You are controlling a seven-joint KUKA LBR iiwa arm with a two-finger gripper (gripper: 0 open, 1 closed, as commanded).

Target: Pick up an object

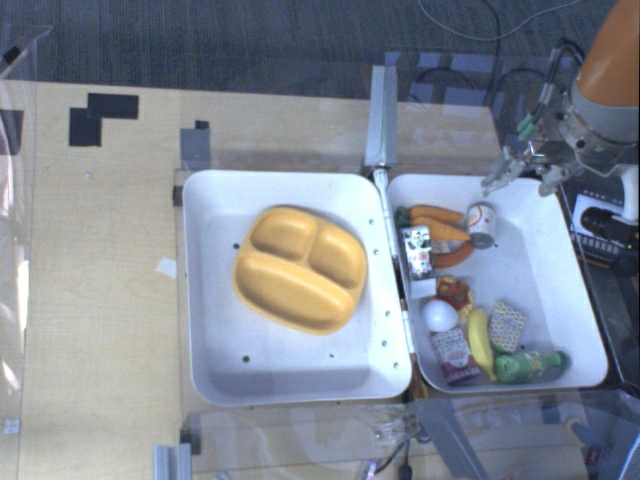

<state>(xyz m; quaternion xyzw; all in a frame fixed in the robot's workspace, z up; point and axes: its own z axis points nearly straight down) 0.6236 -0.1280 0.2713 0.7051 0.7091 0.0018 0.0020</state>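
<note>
The pincer point(523, 166) hangs over the far right corner of the right shallow white bin point(560, 278), on the end of the grey arm with its orange band point(612, 63). Its two thin fingers are spread apart, one pointing toward the bin's back rim on the left, the other lower to the right, and nothing sits between them or touches them.

The objects lie below and to the left of it, crowded along the bin's left half. Nearest are two orange sausage-shaped toys point(440, 230) with a small white ball with red stitching point(481, 216) against them, and a small printed packet point(418, 250) just beside the bin's left wall. Toward the front lie a white round ball point(439, 315), a yellow banana point(481, 340), a pale patterned pouch point(507, 324), a dark red wrapped packet point(455, 356) and a green plastic bottle point(525, 366) on its side.

The left white bin point(215, 298) holds a yellow divided plate point(300, 268), turned upside down, near its middle. Both bins rest on the pale wooden worktop point(100, 268).
</note>
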